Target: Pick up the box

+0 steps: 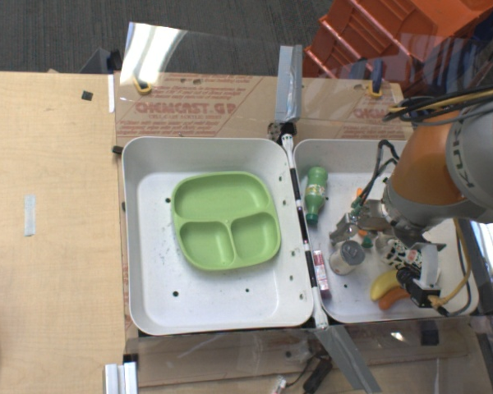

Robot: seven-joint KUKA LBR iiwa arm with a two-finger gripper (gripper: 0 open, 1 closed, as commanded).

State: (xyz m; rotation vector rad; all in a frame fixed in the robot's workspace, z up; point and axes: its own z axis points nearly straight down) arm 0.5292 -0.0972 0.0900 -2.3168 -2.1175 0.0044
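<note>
Nearest, low in the right bin (342, 148): a yellow piece (384, 284) with something orange beside it, at about 5 o'clock from the gripper (355, 226). Just left of those, a slim red-and-white box (318, 270), taken to be the task's thing, though too small to be sure. Lies flat against the bin's left wall, long axis running 12 to 6. Sits at roughly 7 o'clock from the gripper, near but apart from it, with a grey round cap (347, 257) between. Gripper low among the clutter; cannot tell how wide it stands, and nothing seen held. Likely calls for a short shift toward 7 o'clock, closing across the narrow side, wall permitting. Farther off, a green bottle (314, 192) at 11 o'clock. Well apart at 9 o'clock, a green plate (226, 220) in the left bin (156, 290) on the table (49, 179).
</note>
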